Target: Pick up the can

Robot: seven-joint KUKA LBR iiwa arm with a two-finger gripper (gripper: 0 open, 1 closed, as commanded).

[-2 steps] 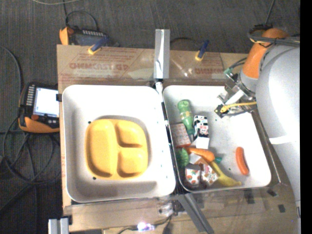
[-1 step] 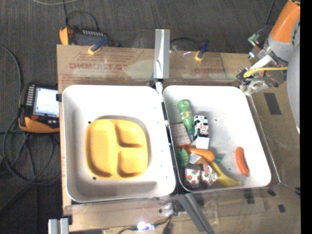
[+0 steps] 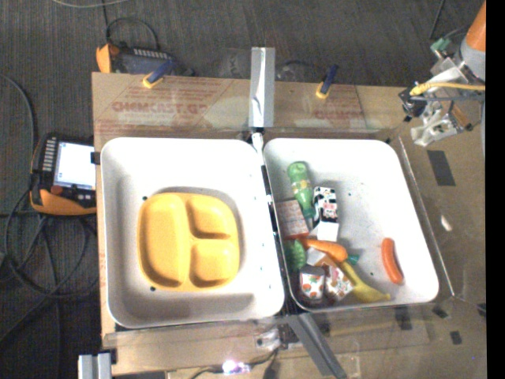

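The gripper [image 3: 432, 121] hangs at the far right, outside the right bin [image 3: 371, 152] and above the bench; whether it is open or closed cannot be told at this size. It holds nothing that can be seen.

The can [image 3: 313, 284] appears to be the short printed one at the near end of the right bin, pressed into a tight cluster: a crinkled packet [image 3: 339, 283] just to its right, a banana [image 3: 361, 285] beyond that, a carrot [image 3: 327, 249] lying just behind it, and the bin's left wall close by. A green bottle [image 3: 298, 181] and a small black-and-white carton [image 3: 325, 203] sit farther back, and a sausage [image 3: 392, 260] lies apart to the right.

The chief risk is crowding: the gripper may land on the carrot or packet, or catch a neighbour instead. The can's round, smooth side may also slip free if gripped off-centre. The yellow tray [image 3: 189, 239] in the left bin [image 3: 118, 235] plays no part.
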